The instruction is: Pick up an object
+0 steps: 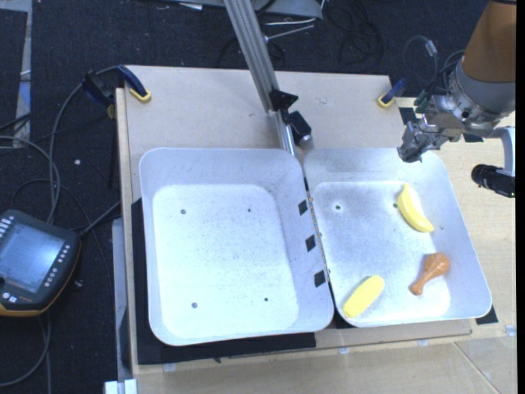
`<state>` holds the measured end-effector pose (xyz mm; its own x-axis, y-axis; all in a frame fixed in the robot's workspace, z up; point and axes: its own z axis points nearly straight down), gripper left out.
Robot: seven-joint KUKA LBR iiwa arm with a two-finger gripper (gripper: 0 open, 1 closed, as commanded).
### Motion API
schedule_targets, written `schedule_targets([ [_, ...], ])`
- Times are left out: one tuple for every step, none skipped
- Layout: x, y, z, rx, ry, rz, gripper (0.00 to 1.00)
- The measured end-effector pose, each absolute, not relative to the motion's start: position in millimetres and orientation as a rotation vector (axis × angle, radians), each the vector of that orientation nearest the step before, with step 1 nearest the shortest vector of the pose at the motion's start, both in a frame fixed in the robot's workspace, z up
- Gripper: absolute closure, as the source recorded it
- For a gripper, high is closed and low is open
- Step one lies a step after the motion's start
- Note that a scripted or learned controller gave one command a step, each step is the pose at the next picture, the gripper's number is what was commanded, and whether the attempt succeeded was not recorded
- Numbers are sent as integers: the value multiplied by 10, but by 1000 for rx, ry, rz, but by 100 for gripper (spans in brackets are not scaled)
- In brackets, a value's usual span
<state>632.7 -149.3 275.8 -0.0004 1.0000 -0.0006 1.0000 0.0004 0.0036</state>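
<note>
The right bin [361, 179] holds three things. A yellow banana [413, 210] lies near its far right side. Closer to the front lie a brown drumstick-shaped toy [430, 272] and a yellow corn-like piece [362, 295]. My gripper [413, 149] hangs above the bin's far right rim, a short way behind and above the banana. Nothing shows between its fingers, and their spacing is too dark to read.
The left bin [221, 245] lies beside the right one, with a slanted metal pole [258, 56] rising at the back between them. Yellow clamps [139, 94] sit at the bench's back corners. A pendant [33, 261] lies on the floor at left.
</note>
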Motion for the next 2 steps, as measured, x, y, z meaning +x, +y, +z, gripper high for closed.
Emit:
schedule_targets([
  [6246, -1007, 2587, 2218, 2227, 0, 100],
  [6252, -519, 2550, 2217, 2227, 0, 100],
])
